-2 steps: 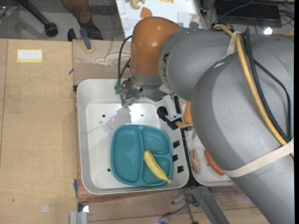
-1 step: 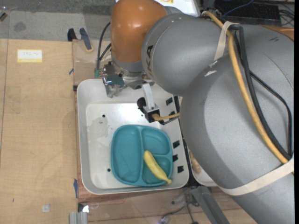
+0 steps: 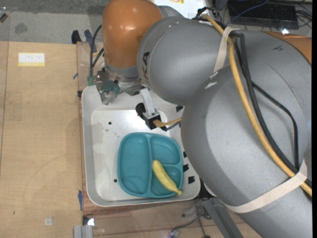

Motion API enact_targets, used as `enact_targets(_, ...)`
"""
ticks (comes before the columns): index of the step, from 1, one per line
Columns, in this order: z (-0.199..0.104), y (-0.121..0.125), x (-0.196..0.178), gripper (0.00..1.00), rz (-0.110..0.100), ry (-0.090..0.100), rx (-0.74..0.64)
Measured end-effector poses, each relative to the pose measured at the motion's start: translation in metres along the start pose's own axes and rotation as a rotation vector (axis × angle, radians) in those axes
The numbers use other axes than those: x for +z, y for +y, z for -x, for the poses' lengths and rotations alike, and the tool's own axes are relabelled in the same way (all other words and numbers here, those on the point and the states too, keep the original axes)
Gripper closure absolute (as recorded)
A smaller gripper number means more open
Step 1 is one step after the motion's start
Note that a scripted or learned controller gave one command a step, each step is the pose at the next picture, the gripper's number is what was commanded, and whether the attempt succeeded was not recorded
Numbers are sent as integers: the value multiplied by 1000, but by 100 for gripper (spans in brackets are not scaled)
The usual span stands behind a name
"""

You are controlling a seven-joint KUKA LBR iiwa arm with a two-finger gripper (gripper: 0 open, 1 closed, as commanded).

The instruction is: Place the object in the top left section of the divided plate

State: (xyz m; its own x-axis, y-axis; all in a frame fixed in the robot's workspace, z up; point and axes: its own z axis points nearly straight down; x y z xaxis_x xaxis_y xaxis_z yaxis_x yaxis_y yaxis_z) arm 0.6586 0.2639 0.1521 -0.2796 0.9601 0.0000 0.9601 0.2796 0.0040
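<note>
Teal divided plate [image 3: 143,165] lying flat in the near half of the white bin [image 3: 99,148], toward its right wall, with a yellow banana [image 3: 166,177] resting in the plate's near-right section, slanting from the centre ridge out to the plate's near-right rim. Tool [image 3: 106,90] hanging over the bin's far-left corner, well apart from plate and banana, nothing seen in it; cannot tell whether spread or closed. Grey arm [image 3: 237,108] with orange band [image 3: 126,29] covering the bin's far-right side.

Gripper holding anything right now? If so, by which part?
Nothing visible between the fingers of the gripper, near the bin's far left corner. The banana lies on the teal plate, well apart.
</note>
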Motion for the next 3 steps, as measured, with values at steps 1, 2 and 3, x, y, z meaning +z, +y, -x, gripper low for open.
enact_targets(1,4,-1,-276,100,1,0,87)
enact_targets(2,6,-31,-90,100,-3,1,-303)
enact_targets(3,7,-21,-288,100,3,-1,-570)
